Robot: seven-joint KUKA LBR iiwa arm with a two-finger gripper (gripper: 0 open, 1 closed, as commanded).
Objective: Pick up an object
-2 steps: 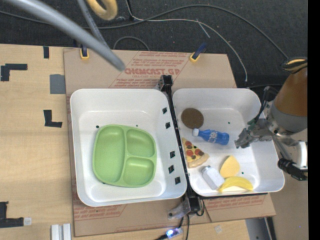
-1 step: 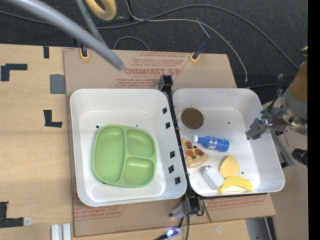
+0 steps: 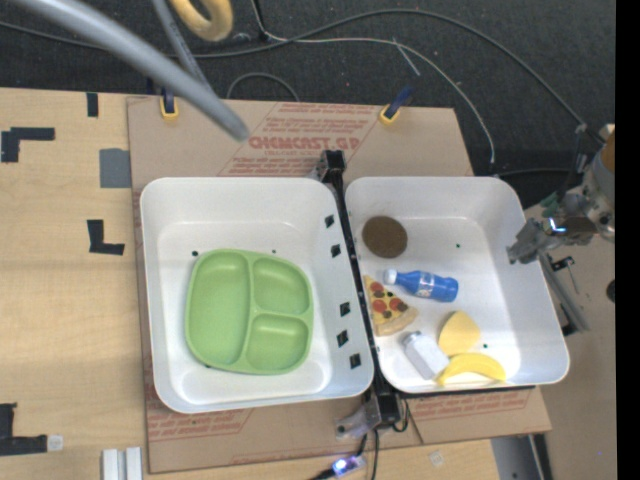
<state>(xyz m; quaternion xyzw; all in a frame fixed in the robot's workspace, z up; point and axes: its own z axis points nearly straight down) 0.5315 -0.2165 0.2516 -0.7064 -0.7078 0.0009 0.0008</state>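
Reaches in from the view's right edge, with just the wrist end of the arm in sight, hanging low and level with the far half of the right bin. Ends in the tool, dark and angular, poised above that bin's right-hand wall, its tip leaning inward over the white floor. Too small and too blurred to judge the opening: cannot tell whether wide or narrow. Nothing seen in its grasp, and no contact with any object.

Closest to the tool, toward the view's lower left of it: a yellow wedge, with a banana just beyond, against the bin's near wall. Beside those, slightly farther from the tool, a small white block. Straight across from the tool, toward the view's left: a blue bottle lying on its side, white cap pointing away from the tool. Past the bottle, a toy pizza slice near the divider between the bins, and a brown round disc above it in the view. All well apart from the tool.

Farthest from the tool, in the left bin: a green divided plate, lying flat. Beneath both bins, a cardboard sheet on the wooden table.
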